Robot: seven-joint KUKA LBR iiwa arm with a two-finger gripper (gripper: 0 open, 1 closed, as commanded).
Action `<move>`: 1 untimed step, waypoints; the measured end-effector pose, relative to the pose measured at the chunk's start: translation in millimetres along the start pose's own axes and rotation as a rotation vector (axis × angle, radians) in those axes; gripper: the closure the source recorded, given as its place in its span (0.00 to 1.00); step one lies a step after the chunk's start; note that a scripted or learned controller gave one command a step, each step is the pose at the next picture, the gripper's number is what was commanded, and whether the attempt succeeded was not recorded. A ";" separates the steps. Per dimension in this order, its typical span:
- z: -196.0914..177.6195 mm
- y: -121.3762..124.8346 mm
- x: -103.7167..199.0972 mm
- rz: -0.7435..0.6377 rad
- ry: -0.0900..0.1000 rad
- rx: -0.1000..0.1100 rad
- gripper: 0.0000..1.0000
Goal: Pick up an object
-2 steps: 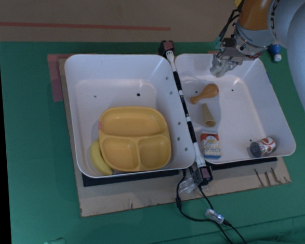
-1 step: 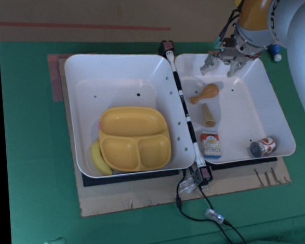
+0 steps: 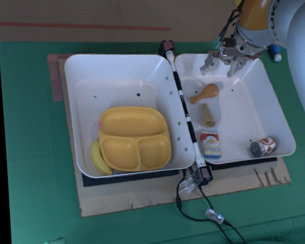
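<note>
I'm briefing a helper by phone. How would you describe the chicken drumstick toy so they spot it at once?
Look in the right-hand white bin, toward its far end, just below the pincer. The drumstick is a tan, club-shaped piece lying on its side, smooth and bulbous, unlike the ridged ice-cream cone beside it.

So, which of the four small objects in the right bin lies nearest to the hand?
The chicken drumstick: it lies just below the hand, while the ice cream cone, the carton and the can lie farther down.
</note>
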State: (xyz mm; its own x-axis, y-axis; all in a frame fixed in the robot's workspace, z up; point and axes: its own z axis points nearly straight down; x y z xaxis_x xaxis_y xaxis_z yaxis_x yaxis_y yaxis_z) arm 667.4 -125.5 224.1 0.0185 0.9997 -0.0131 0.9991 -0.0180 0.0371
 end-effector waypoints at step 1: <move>0.0 0.0 0.0 0.000 0.000 0.000 0.00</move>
State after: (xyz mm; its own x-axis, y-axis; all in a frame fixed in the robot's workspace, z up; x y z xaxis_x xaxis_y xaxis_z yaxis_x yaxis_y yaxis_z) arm 667.4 -125.5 224.0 0.0185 0.9997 -0.0131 0.9992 -0.0180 0.0371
